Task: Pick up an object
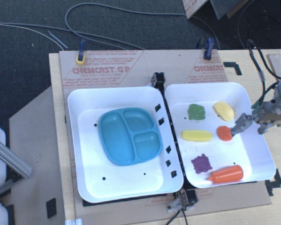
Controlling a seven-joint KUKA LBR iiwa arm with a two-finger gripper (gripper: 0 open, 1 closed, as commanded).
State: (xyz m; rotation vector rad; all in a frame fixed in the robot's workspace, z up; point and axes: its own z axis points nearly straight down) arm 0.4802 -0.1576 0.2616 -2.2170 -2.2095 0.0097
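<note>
Where toys lie, right bin [255,151].

floor: dark carpet [24,54] | cables [107,17] (looped) | bench: plywood board [128,63]

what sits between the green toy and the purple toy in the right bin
In the camera view, the yellow corn-like toy lies between the green toy and the purple toy.
</note>
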